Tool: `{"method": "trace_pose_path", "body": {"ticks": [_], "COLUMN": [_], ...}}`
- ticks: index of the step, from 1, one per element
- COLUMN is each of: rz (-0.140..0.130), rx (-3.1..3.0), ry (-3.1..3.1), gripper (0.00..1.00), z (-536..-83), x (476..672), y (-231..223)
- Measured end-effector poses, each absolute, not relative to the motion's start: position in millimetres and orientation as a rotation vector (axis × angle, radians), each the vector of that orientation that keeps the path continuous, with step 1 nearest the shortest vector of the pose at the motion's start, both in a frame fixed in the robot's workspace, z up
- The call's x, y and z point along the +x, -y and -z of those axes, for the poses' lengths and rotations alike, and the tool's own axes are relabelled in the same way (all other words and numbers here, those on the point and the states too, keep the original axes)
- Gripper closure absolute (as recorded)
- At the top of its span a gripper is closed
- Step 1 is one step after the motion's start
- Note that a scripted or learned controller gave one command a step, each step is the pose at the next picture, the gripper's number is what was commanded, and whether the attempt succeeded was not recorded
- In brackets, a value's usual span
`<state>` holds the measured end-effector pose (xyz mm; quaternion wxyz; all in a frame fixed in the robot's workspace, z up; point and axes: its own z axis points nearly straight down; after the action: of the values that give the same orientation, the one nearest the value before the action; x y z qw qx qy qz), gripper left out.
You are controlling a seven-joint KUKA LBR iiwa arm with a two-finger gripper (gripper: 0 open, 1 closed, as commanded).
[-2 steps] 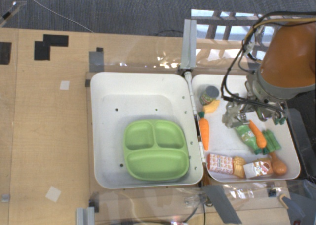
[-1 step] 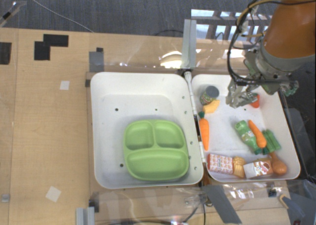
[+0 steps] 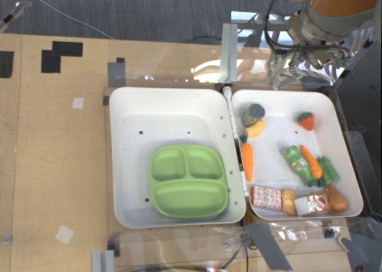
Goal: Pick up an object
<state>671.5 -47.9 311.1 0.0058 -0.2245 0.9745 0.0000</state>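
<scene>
Your claw (image 3: 296, 68) hangs above the far rim of the right bin (image 3: 340, 123), under the orange-banded wrist; its fingers look spread a little and nothing sits between them, so treat it as empty-handed. From this overhead camera, every candidate lies nearer the camera than the claw, inside the right bin. Closest is the strawberry (image 3: 306, 120), almost straight toward you from the claw and standing apart from its neighbours. Off to the left sit a grey can (image 3: 255, 111) touching a yellow piece (image 3: 255, 129), with a carrot (image 3: 246, 160) beyond, its long axis running along the bin's divider. Further down, a second carrot (image 3: 310, 161) lies diagonally across a green packet (image 3: 296, 162). The left bin (image 3: 122, 145) holds a green tray (image 3: 188, 180), well apart. I'd judge the strawberry your shortest reach.
</scene>
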Motion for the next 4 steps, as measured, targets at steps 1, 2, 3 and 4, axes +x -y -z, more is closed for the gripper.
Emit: {"method": "trace_pose_path", "body": {"ticks": [1,2,3,4], "rz": [-0.001,-0.002,0.001,0.001], "rx": [-0.7,-0.698,-0.83,-0.832], "ry": [-3.046,-3.039,-3.026,-3.017], "gripper": [1.0,1.0,1.0,1.0], "z": [-321,-332,-301,-313], "x": [673.6,676.1,641.8,645.0], "y": [48,47,104,100]}}
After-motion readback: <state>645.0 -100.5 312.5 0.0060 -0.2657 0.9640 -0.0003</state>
